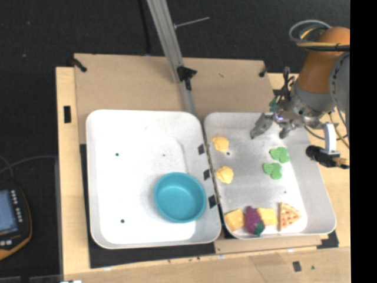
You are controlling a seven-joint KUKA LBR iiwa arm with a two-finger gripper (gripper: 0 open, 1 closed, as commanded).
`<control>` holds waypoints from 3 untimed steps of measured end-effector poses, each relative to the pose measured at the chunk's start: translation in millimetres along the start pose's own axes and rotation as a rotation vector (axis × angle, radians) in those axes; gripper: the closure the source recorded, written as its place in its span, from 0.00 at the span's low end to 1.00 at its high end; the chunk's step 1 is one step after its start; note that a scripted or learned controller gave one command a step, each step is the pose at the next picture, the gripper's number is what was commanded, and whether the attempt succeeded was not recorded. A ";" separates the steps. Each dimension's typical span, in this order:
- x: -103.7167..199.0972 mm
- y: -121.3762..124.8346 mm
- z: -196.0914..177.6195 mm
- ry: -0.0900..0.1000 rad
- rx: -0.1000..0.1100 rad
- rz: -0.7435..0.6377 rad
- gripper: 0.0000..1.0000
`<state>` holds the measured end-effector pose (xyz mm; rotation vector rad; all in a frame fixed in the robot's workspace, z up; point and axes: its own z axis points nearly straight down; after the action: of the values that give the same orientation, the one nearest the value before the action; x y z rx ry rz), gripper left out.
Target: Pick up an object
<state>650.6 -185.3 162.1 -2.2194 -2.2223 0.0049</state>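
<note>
So my gripper (272,127) is hanging over the back edge of the right bin (312,184), fingers spread apart with nothing between them. Nothing picked yet.

Closest candidates are the two green pieces (275,161) just in front of me, sitting near each other in the middle of the bin. I'd go for the upper one since it's got bare floor around it. The trick, I think, is to line up square over it and come straight down so one finger doesn't shove it sideways.

Further out: two yellow bits (222,159) by the left wall, then the crowded front row with a purple thing (252,219) and a pizza slice (288,215). Too packed, skip. The blue bowl (179,196) is over in the left bin (118,134).
</note>
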 end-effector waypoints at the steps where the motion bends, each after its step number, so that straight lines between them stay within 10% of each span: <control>1: 5.4 -8.0 49.8 0.000 -0.002 0.002 0.00; 2: 4.5 -6.4 37.2 -0.001 -0.008 0.003 1.00; 3: 3.9 -11.8 -25.4 -0.001 -0.010 0.005 1.00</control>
<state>638.9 -181.4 187.6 -2.2300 -2.2226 -0.0057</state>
